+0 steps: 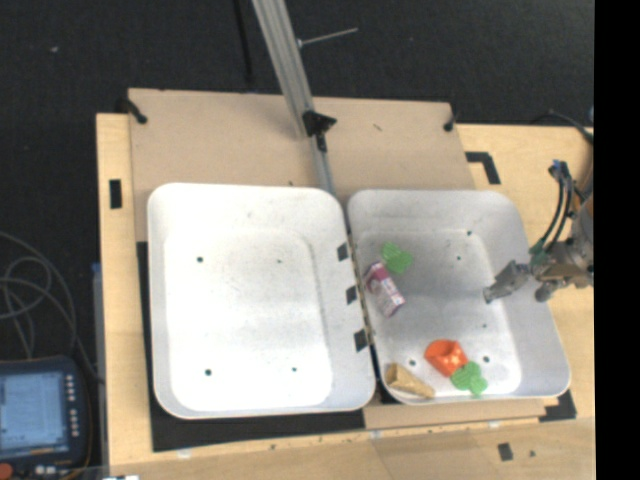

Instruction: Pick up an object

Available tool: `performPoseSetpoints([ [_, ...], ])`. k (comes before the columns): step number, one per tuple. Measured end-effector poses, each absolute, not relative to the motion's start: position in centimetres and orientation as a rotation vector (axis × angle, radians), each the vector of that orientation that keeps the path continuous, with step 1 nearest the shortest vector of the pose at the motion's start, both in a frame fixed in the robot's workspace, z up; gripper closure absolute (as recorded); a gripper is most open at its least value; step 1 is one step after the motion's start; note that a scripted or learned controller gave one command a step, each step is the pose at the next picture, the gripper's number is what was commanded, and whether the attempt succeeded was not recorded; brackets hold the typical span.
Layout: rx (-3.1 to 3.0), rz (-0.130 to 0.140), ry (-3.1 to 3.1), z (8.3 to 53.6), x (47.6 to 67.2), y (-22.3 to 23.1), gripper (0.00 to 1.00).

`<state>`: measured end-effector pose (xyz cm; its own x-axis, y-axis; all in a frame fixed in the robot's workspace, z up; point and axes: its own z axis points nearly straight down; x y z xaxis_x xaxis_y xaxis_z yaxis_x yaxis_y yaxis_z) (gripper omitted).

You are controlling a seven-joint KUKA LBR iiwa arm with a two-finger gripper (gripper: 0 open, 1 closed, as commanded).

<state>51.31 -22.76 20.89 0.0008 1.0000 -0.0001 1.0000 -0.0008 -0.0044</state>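
The right bin point(500, 218) holds several small objects. A green lump point(397, 259) lies near its left wall, with a pink and white packet point(384, 288) just below it. Along the front wall sit a tan wedge point(408, 379), an orange-red piece point(445, 355) and a second green piece point(468, 379) touching it. My gripper point(520, 292) hangs over the bin's right side, well right of the packet and above the orange-red piece. Its two fingers stand apart, open, with nothing between them.
The left bin point(250, 298) lies beside the right one, their rims meeting mid-view. A slanted metal rail point(290, 68) runs from the top down to the bins' junction. A tablet-like screen point(35, 408) sits at the lower left, off the bench.
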Motion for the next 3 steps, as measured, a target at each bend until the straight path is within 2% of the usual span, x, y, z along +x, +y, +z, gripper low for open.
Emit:
performPoseSetpoints([
  [2, -2.226, 0.004, -2.215, 12.2, 52.0, -22.5, 0.0],
  [3, -2.238, -0.003, -2.214, 13.6, 52.1, -22.7, 1.0],
])
